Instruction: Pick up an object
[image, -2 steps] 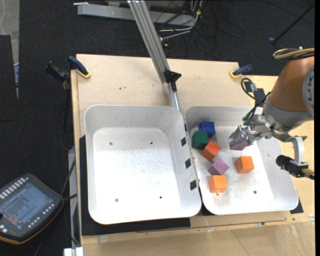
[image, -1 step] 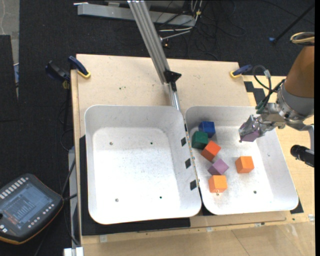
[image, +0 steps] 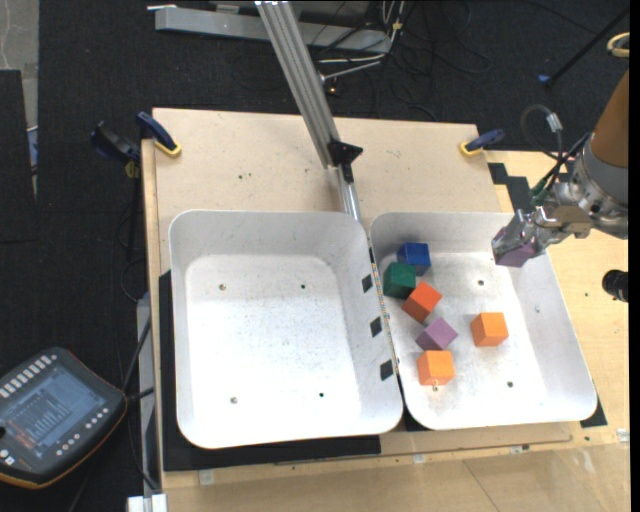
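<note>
A small purple block (image: 517, 256) sits between the fingers of the grey gripper (image: 515, 248), closed on it, above the upper right rim of the right white bin (image: 560, 330). The pick looks done, we judge. To finish well, we would keep the grip firm and lift straight, clear of the rim. In the bin lie blue (image: 415, 256), green (image: 400, 280), lilac (image: 437, 334) and three orange blocks (image: 489, 328). On the pale desk (image: 250, 160) we read no brands or labels.
</note>
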